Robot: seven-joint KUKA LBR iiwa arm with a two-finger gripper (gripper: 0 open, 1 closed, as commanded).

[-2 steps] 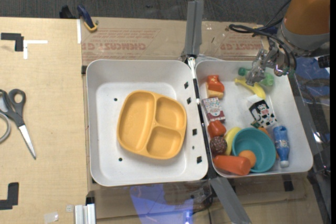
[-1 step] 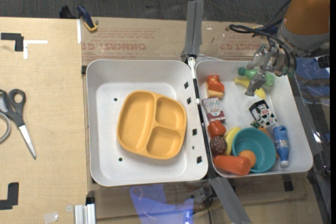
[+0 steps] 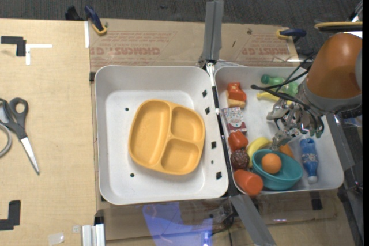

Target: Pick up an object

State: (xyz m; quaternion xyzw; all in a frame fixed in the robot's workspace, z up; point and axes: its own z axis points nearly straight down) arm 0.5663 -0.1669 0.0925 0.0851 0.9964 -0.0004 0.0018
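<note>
My gripper point(image 3: 275, 127) hangs low over the right bin point(image 3: 330, 180), its metal fingers point(image 3: 281, 138) spread apart with nothing between them, just above a yellow banana point(image 3: 258, 144). In front of it sits a teal bowl point(image 3: 286, 176) holding an orange ball point(image 3: 271, 163). A blue bottle point(image 3: 309, 159) lies to the right of the bowl. A red cup point(image 3: 249, 182), a brown item point(image 3: 239, 159), a red pepper point(image 3: 237, 139), a small carton point(image 3: 233, 119) and a red-orange toy point(image 3: 235, 93) line the bin's left side. A green item point(image 3: 275, 80) and a second yellow piece point(image 3: 266, 95) lie at the back.
The left bin point(image 3: 109, 124) holds a yellow divided plate point(image 3: 167, 136). Scissors point(image 3: 21, 131) lie on the wooden bench at far left. A grey bar point(image 3: 213, 31) stands behind the bins' join, and the arm's orange band point(image 3: 340, 66) looms over the right bin's back corner.
</note>
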